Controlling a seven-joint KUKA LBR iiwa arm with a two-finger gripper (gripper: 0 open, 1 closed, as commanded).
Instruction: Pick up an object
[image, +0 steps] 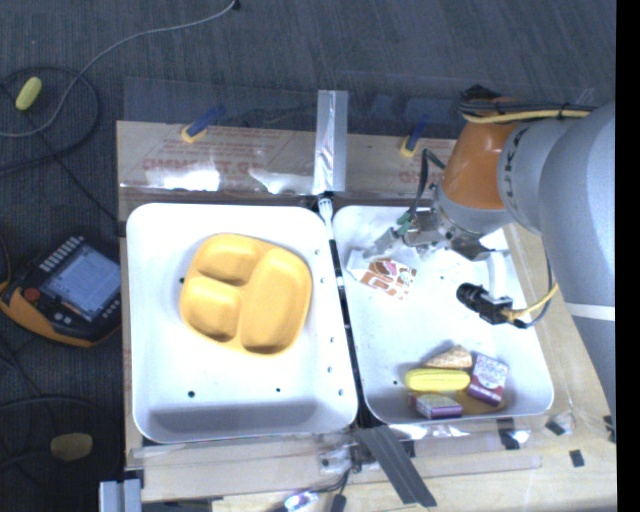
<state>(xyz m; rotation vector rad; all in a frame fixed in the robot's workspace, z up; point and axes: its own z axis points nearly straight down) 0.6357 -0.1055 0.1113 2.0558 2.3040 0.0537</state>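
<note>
The claw (408, 232) hangs low over the right bin's (520, 330) far edge, presumably targeting the small red-and-white packet (389, 277) just beside it, though whether it is released or clenched I cannot tell.

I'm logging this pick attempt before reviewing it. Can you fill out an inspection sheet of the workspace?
Surface: two white bins side by side on the bench.
Job's things: yellow sectioned tray in the left bin; patterned packet, yellow banana-like toy and small blocks in the right bin.
Clutter: nothing seen.
Grippers: gripper low above the packet, fingers unclear.
Cables: black cable on the floor.
Surroundings: handheld pendant at left.
</note>
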